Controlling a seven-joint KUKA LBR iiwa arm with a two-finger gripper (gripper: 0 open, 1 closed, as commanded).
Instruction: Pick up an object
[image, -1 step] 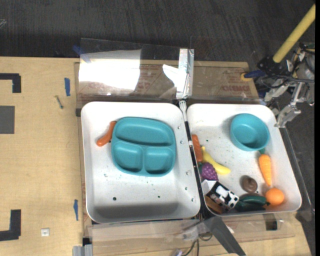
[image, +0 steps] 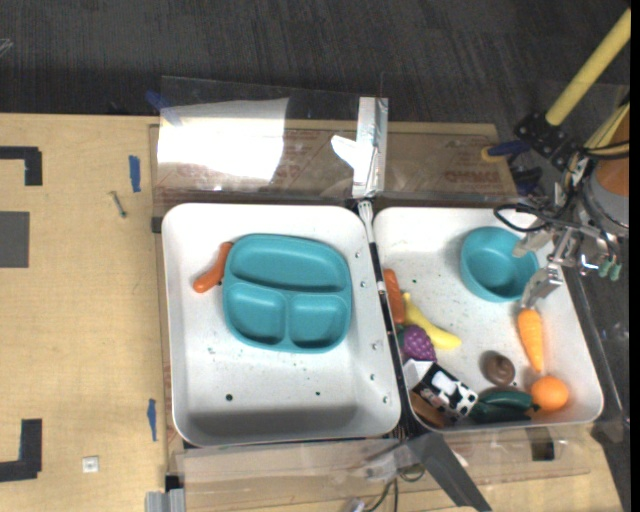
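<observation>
- Camera view, looking down at a slant: my gripper (image: 548, 272) hung over the right bin (image: 440, 232), near its right wall, just right of the teal bowl (image: 495, 262).
- My two metal fingers (image: 541, 287) pointed down and left, with their tips close above the top of a carrot (image: 531, 338). Nothing sat between them. Whether they stood apart or together I could not tell from that angle.
- That carrot lay lengthwise beside the bin's right wall, with an orange ball (image: 549, 391) just below its lower end.
- A brown round piece (image: 497, 368) lay left of the carrot, and a dark green piece (image: 503, 404) lay along the front wall, touching the ball.
- A black and white toy (image: 447, 391) sat in the front left corner, with a purple grape bunch (image: 418, 344) and a yellow banana (image: 431, 329) above it.
- A thin orange piece (image: 393, 293) lay against the left wall of the same bin.
- The left bin (image: 270, 400) held a teal divided plate (image: 287, 291), with an orange sausage-shaped toy (image: 211, 270) touching the plate's left edge.
</observation>
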